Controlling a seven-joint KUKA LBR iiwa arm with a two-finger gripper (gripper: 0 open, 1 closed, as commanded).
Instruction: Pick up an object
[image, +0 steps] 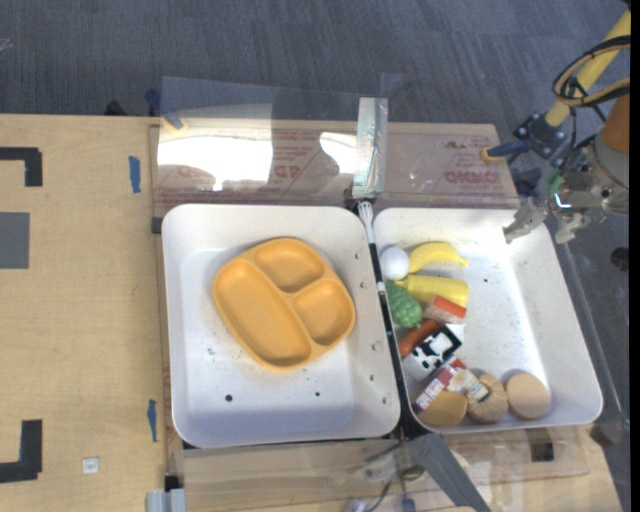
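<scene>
In the camera view you have the two white bins side by side, and the divider where they meet is the handiest landmark. To the left of that divider, the left bin (190, 400) holds an orange sectioned plate (284, 301) lying flat near its middle. To the right of it, the right bin (545, 300) carries all the small items, crowded against the divider side. Nearest the divider's far end you see a white egg (395, 263) touching a yellow banana (437, 256). Just below them lies a yellow block-like piece (440, 290), with a green leafy toy (404, 306) beside it, against the divider. Further down sits a black-and-white patterned box (436, 347) over something orange-red, then a small printed packet (447, 383). At the near end are three tan rounded pieces, the largest a tan ball (528, 394) farthest from the divider.

Your gripper (545, 222) hangs over the right bin's far right corner, well apart from the pile. Its fingers look spread with nothing between them, though they are small and dim, so take that as probable.
</scene>
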